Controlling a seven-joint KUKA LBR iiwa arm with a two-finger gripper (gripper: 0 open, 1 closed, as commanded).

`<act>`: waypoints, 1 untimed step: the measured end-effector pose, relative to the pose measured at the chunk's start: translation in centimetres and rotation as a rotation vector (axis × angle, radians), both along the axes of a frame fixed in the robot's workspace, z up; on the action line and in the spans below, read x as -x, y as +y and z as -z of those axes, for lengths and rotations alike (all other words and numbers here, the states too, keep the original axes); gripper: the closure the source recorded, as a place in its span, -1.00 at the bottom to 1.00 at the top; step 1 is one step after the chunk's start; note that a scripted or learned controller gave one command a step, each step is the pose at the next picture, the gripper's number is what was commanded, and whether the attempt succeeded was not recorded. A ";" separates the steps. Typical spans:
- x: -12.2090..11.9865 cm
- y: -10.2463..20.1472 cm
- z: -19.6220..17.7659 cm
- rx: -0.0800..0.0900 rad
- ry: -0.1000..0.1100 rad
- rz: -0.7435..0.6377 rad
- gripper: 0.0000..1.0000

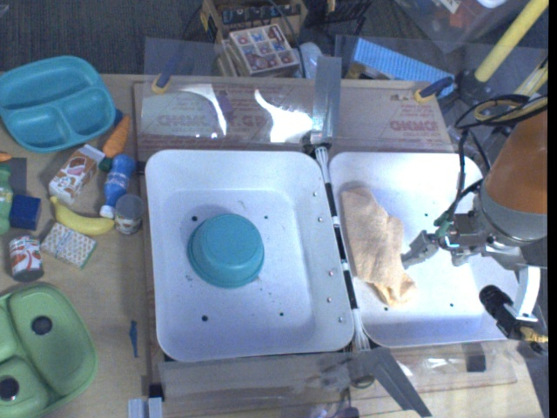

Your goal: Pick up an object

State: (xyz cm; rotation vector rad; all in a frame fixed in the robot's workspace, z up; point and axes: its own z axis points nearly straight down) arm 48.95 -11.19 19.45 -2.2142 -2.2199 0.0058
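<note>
A tan cloth (372, 242) lies crumpled along the left side of the right bin (435, 320). An upturned teal bowl (226, 249) sits in the middle of the left bin (174, 312). My gripper (419, 247) hangs low in the right bin, reaching in from the right. Its tip is right at the cloth's right edge, near the cloth's lower half. I see nothing lifted off the bin floor. The grey arm with its orange band (522, 177) stands over the bin's right rim.
On the bench left of the bins lie a teal divided plate (57, 103), a banana (80, 218), a blue bottle (117, 181), a small carton (74, 174) and a green tray (39, 351). Cardboard panels (261, 111) stand behind the bins.
</note>
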 end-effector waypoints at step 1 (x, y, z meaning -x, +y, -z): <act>-0.7 0.8 10.6 0.000 -0.016 -0.006 -1.00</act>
